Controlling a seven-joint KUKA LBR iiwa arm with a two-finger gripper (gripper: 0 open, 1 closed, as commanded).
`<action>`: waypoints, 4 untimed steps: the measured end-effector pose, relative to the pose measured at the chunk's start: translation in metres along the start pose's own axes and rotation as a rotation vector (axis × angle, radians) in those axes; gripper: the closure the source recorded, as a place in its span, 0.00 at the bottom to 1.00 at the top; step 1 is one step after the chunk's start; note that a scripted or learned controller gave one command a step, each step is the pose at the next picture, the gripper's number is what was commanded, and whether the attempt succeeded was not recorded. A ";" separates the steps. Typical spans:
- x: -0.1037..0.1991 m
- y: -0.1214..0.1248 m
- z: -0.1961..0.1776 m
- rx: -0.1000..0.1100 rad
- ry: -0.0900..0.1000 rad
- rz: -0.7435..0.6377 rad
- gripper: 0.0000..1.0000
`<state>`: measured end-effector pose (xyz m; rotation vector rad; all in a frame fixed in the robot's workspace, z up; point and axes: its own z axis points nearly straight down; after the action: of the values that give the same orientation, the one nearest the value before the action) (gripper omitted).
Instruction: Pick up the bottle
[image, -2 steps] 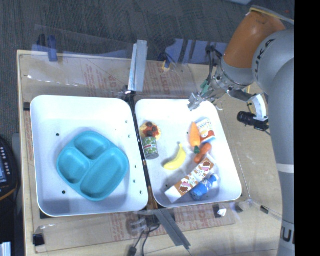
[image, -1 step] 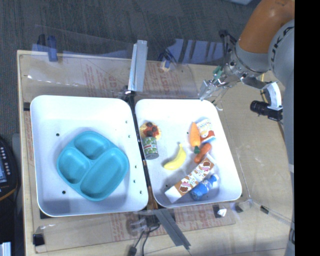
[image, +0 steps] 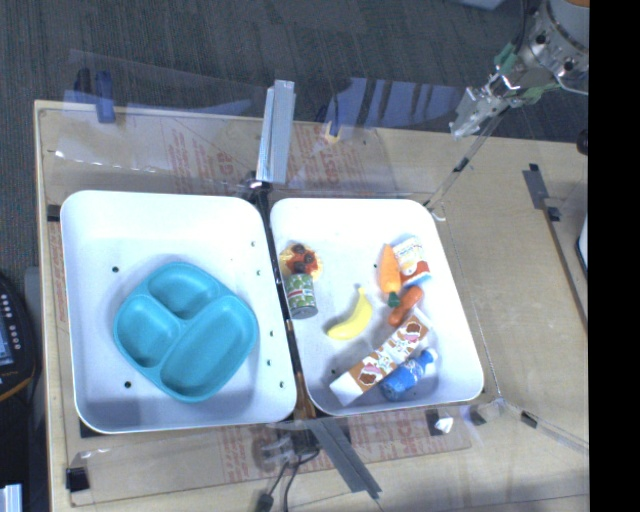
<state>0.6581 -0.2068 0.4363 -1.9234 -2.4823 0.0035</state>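
White bins sit side by side; the gripper (image: 478, 110) hangs at one o'clock, high outside them.
Whether its pincer is spread, I cannot tell. The bottle (image: 409, 374) lies at five o'clock in the right bin (image: 330, 225), crowded against a carton (image: 382, 358).

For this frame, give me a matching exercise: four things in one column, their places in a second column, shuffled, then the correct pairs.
Things:
1. blue divided plate
2. banana
3. blue bottle
4. gripper

Places:
A. middle of the right bin
B. above the bench, beyond the right bin's far corner
C. left bin
D. near edge of the right bin

Pairs: 1-C, 2-A, 3-D, 4-B
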 end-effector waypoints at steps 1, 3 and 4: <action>-0.002 0.000 -0.002 0.001 0.001 -0.314 1.00; 0.002 -0.018 -0.003 0.002 0.004 -0.943 1.00; 0.010 -0.052 -0.004 0.000 0.003 -1.295 1.00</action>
<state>0.6056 -0.2099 0.4401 -0.0367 -3.1367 -0.0016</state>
